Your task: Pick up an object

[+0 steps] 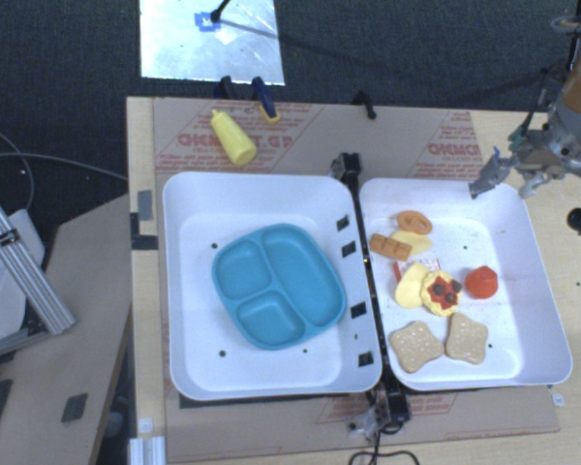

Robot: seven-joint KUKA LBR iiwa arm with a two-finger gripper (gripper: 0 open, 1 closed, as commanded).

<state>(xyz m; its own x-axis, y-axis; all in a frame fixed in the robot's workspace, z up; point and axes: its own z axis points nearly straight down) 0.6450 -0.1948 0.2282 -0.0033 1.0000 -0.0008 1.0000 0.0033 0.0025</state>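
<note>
The end effector (511, 173) hangs with its fingers spread wide and nothing between them, over the far right corner of the right bin (542, 289). The toy food is down there, with the tomato (481, 282) nearest and free-standing, probably the easiest grab.

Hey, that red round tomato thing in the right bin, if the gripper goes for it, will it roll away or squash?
The red tomato looks rounded and smooth, so a nudge would probably set it rolling. It sits apart from the other toy food on the flat floor of the right bin, with nothing close to stop it. It looks like hard plastic play food, so likely light and stiff, not squashy.
</note>
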